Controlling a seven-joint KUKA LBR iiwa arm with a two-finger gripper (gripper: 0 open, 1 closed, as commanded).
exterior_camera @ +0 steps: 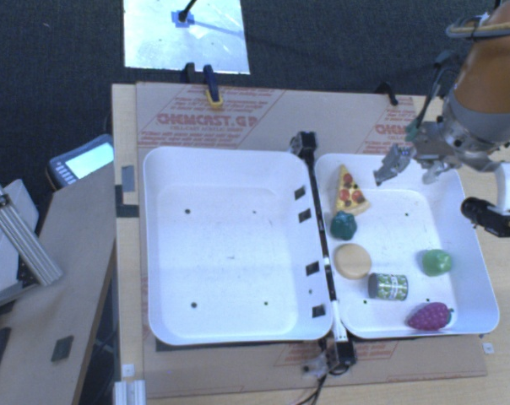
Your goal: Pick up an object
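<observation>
The right bin (458, 218) holds a pizza slice (349, 191), a dark green lump (344, 224), a tan round cookie (353, 261), a small can with a green label (388, 286), a green apple-like fruit (436, 261) and a purple grape bunch (429, 315). My gripper (411, 163) hangs over the bin's far edge, right of the pizza slice and above the bin floor. Its two fingers stand apart with nothing between them.
The left bin (230, 243) lies beside the right one, with black clips along the shared edge (314, 226). A yellow clamp (213, 95) sits at the board's far edge. A tablet (82, 163) rests at the left, off the bench.
</observation>
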